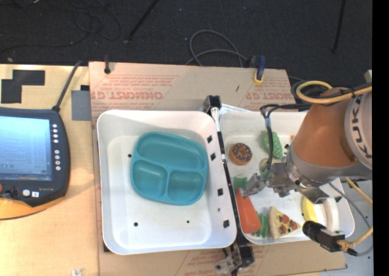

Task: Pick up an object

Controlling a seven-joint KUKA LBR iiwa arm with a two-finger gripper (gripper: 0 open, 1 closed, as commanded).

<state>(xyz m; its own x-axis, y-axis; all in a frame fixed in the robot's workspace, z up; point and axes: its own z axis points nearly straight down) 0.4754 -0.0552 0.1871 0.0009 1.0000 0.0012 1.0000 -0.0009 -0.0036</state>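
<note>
Dark carpeted floor (182,7) with loose cables (213,47), beyond a cardboard-covered wooden bench (55,232).

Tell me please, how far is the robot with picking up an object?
Done: the gripper is down inside the right bin, among the toy food, beside the carrot and below the donut. In hand: I see nothing clearly between its fingers. Left: gripping one item and lifting it. The teal plate lies in the left bin.

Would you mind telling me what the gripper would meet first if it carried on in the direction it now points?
The gripper points down and left in the right bin. Most likely it would meet the orange carrot first, just below its tip, though depth is hard to judge from this slanted view.
</note>
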